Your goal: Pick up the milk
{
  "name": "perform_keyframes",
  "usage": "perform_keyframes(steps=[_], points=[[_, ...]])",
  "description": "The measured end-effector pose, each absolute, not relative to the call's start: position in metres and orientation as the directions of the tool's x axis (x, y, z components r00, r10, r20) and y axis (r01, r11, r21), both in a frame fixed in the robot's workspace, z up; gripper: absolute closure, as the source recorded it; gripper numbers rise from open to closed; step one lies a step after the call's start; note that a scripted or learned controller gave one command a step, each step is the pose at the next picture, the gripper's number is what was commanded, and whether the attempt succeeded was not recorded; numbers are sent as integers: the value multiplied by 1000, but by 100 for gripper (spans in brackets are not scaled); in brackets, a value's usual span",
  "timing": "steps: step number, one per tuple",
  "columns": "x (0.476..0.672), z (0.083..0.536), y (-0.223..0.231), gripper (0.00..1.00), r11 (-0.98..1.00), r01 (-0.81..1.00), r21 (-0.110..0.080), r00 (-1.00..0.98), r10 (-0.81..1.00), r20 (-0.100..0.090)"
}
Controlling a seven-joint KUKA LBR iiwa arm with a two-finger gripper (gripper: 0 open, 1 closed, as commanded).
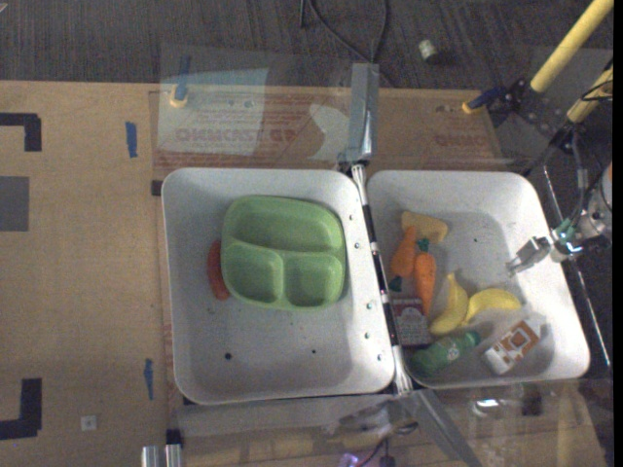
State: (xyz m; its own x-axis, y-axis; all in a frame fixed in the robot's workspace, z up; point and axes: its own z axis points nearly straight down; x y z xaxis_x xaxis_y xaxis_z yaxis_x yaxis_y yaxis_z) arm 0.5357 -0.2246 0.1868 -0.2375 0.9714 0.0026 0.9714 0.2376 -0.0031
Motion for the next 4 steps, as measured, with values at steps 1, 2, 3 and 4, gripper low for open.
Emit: perform_keyframes(steps=[1, 2, 3, 4], points=[[480, 143, -224, 0, 267, 964, -2, -267, 964, 2], [483, 87, -212, 0, 342, 940, 6, -342, 940, -3], [485, 95, -216, 100, 336, 942, 12, -336, 942, -10], [481, 139, -201, 100, 592, 806, 1, -592, 806, -1]])
